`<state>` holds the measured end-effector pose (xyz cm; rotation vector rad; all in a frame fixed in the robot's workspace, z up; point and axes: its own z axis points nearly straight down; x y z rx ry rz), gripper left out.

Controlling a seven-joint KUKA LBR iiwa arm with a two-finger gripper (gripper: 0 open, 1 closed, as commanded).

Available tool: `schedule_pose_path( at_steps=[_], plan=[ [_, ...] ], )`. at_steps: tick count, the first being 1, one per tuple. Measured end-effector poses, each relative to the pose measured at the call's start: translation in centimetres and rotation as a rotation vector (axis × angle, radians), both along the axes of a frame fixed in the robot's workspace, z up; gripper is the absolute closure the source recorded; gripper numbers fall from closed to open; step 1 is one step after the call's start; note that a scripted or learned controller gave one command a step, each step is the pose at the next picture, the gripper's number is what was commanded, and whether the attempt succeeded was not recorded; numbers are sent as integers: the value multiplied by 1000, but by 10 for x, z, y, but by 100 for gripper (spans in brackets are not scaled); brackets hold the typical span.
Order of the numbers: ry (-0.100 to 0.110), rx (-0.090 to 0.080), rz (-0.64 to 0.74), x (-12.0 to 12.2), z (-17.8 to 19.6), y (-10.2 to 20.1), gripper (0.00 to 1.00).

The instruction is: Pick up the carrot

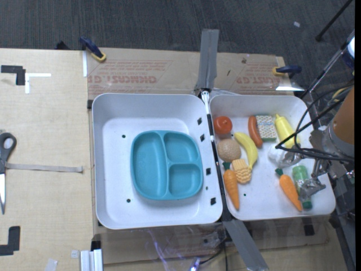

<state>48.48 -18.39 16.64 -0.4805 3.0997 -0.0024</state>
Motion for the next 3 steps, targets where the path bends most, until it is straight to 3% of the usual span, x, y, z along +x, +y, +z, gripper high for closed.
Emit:
schedule_pose_path(
  at_steps=[1, 2, 3],
  plan=[
    [3, 1, 319, 1, -75, -11, 0],
    [-2, -1, 321, 4, -65, -10, 100],
    [-7, -2, 322, 7, -55, -9, 100]
  ],
)
